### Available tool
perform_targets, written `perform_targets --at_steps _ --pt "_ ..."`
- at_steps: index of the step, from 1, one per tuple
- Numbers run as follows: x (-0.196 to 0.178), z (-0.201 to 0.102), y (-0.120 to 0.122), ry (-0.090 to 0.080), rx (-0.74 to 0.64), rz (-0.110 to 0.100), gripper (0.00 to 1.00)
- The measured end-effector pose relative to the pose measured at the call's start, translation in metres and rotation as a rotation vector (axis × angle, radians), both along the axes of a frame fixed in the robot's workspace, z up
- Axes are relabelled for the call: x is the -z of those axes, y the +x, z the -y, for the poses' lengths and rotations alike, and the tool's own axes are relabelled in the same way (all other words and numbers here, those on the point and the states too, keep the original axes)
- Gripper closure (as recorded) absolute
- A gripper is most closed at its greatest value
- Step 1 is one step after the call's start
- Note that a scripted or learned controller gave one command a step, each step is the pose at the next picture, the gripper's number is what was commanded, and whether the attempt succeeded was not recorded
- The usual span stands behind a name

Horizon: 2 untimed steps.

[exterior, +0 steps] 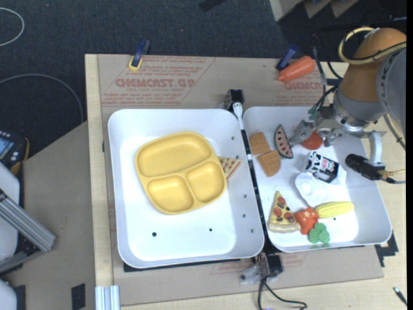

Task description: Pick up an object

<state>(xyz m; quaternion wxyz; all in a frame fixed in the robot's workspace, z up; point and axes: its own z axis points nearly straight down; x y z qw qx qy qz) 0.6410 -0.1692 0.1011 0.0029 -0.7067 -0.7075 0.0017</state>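
My gripper [315, 136] hangs low over the back of the right bin [374, 228], its fingers [299, 133] spread to either side of a small red toy [313, 141], which sits between them. The gripper looks open, and I cannot tell whether it touches the toy. Just left of it lie a watermelon slice [282, 141] and two tan bread pieces [265, 154]. A black-and-white carton [321, 165] sits just in front of the gripper, with a white piece [310, 187] below it.
Toward the right bin's front lie a pizza slice [281, 212], a yellow corn cob [334, 208], a red piece [306, 218] and a green piece [318, 236]. The left bin [129, 237] holds a yellow divided plate [181, 172] and a waffle wedge [229, 166]. An orange carrot [297, 68] lies behind the bins.
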Motion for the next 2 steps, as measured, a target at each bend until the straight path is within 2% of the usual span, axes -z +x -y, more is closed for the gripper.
perform_targets --at_steps 1,2 --pt "0.017 -0.001 0.000 -0.001 -0.001 0.002 0.00" --pt "0.005 0.000 0.000 -0.002 -0.001 0.005 1.00"
